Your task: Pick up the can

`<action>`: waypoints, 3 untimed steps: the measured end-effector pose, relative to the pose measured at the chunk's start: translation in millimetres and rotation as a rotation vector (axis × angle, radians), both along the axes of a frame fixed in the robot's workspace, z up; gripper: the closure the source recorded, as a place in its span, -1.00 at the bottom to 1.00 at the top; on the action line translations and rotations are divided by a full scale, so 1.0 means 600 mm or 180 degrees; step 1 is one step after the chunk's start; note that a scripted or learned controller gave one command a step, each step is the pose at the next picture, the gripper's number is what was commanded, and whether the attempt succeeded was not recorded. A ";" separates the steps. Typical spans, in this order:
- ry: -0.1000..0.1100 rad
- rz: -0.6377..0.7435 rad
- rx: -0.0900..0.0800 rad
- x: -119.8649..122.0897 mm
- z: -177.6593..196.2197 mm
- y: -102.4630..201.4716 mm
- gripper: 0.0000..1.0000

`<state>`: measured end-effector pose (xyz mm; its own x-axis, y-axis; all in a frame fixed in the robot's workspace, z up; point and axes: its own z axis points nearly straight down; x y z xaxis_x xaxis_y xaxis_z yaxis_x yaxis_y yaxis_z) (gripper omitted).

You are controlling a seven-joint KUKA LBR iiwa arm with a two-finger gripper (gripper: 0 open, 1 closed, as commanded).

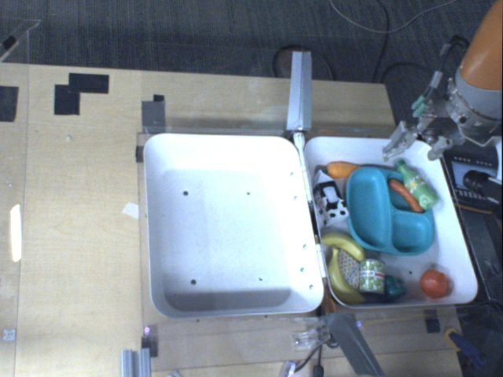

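The can (371, 274) is small, with a green and white patterned label. It rests near the front of the right bin (458, 246), against a yellow banana (340, 262). My gripper (415, 145) hangs over the back edge of the right bin, well behind the can. Its fingers (398, 140) are spread open with nothing between them.
A blue two-part dish (385, 214) sits mid-bin, with a carrot (405, 195) and a green packet (417, 181) at its back end. Around it lie an orange piece (342, 169), a black-and-white toy (330, 199), a dark teal object (394, 288) and a red tomato (435, 283). The left bin (228, 226) adjoins.
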<state>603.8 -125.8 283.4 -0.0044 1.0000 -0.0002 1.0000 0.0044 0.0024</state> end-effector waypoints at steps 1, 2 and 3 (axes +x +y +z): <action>-0.0001 0.0119 -0.0003 0.006 -0.144 -0.112 -1.00; -0.0019 -0.0193 0.0000 -0.013 -0.297 -0.128 -1.00; 0.0032 -0.0434 0.0025 0.112 -0.321 -0.104 -1.00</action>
